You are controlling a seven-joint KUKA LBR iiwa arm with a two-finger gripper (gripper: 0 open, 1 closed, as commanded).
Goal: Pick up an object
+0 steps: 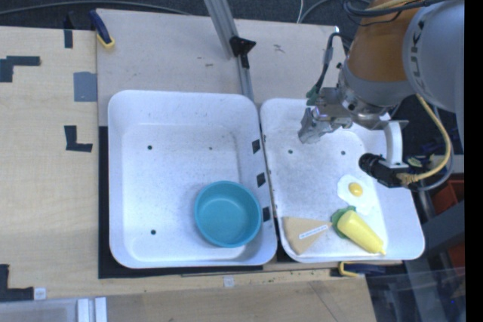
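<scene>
A blue bowl [227, 213] is sitting in the left bin [136, 117]. In the right bin [290, 162], a cheese wedge [303, 233], a yellow corn cob [359, 231] and a fried egg [353, 189] are lying near the front, while the gripper [312, 129] is hovering over the back; its grip cannot be made out.

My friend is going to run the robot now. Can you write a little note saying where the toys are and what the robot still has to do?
Gripper: hangs over the far end of the right bin, with nothing between its fingers; open or shut cannot be told.
Right bin, near end: fried egg toy, yellow corn toy, cheese wedge.
Left bin: blue bowl in the near right corner.
Done: nothing picked up yet.
Left: go down to one toy, grip it and lift it.
</scene>
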